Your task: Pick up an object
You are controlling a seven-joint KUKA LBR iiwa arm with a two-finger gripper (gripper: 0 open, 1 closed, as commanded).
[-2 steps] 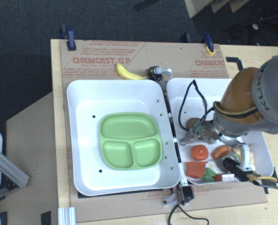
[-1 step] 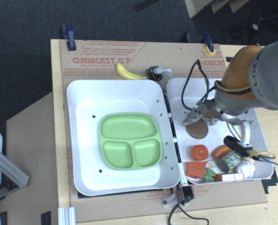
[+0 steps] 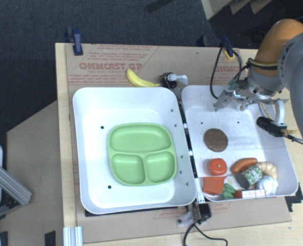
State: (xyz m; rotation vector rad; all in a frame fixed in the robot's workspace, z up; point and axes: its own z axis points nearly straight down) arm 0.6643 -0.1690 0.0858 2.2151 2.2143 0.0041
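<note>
Claw (image 3: 232, 99): seen at the far end of the right bin (image 3: 278, 140), low over bare bin floor; whether it is released or clenched cannot be told, and nothing is seen held in it.
Arm (image 3: 280, 45): entered from the right, its orange band above the wrist.
Nearest thing: a brown disc (image 3: 215, 140), flat on the bin floor, apart from the claw toward the near side.
Cluster: a tomato (image 3: 217, 166), a sausage (image 3: 244, 164), a green can (image 3: 252, 176) and an orange block (image 3: 213, 185) are packed into the near end, several touching.
Left bin (image 3: 90, 137): a green tray (image 3: 141, 154) is lying in its middle.
Table (image 3: 110, 65): a banana (image 3: 140, 80) is lying just beyond the left bin.
Risk, bare floor: if the claw is lowered where it hangs, only air is likely to be closed on.
Risk, disc: being so flat, it may be slid across the floor rather than lifted.
Risk, cluster: neighbours could be knocked or pinched together, and the round tomato may be squeezed out.
</note>
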